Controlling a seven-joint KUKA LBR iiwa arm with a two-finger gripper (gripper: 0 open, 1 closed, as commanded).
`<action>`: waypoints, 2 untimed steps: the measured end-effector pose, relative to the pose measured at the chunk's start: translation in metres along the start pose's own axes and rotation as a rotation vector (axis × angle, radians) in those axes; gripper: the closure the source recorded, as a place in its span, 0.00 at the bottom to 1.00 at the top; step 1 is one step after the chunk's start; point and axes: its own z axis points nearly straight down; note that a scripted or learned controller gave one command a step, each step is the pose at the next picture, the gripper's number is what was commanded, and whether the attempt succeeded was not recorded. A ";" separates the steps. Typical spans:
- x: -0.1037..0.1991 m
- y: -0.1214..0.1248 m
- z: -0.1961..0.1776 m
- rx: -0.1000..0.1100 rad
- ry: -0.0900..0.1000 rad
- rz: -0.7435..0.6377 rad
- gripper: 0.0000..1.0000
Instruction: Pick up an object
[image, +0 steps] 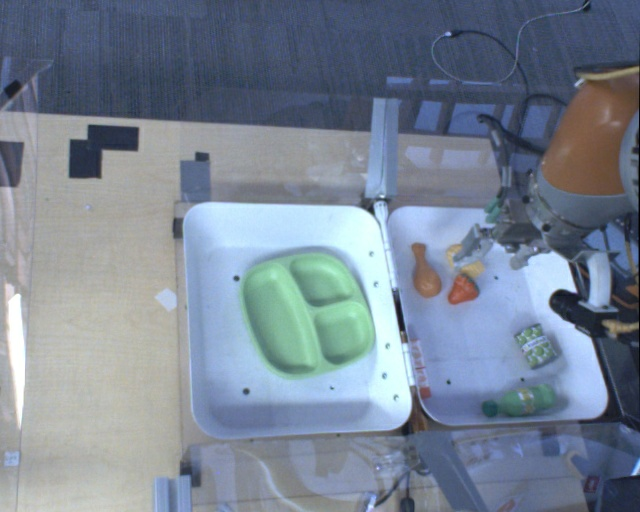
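A green bottle (520, 402) is lying on its side nearest the viewer, by the front wall of the right bin (440, 340). Taking that bottle as the landmark: a small green-labelled can (537, 345) is sitting just behind it, toward the arm's side. Further back and away from the arm, a red strawberry-like toy (462, 290) and an orange drumstick-shaped toy (425, 271) are resting near each other, with a yellow piece (470, 262) just behind the strawberry. The tool (495, 245) is hovering over that far part of the bin, its fingers standing apart with nothing visible between them. Well away from the bottle, across the dividing wall, a green divided plate (305, 312) is lying in the left bin (215, 300) on the table (100, 300).
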 end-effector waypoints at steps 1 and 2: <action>-0.004 0.020 0.148 -0.010 -0.001 0.015 0.00; -0.002 0.023 0.135 -0.015 0.001 0.014 1.00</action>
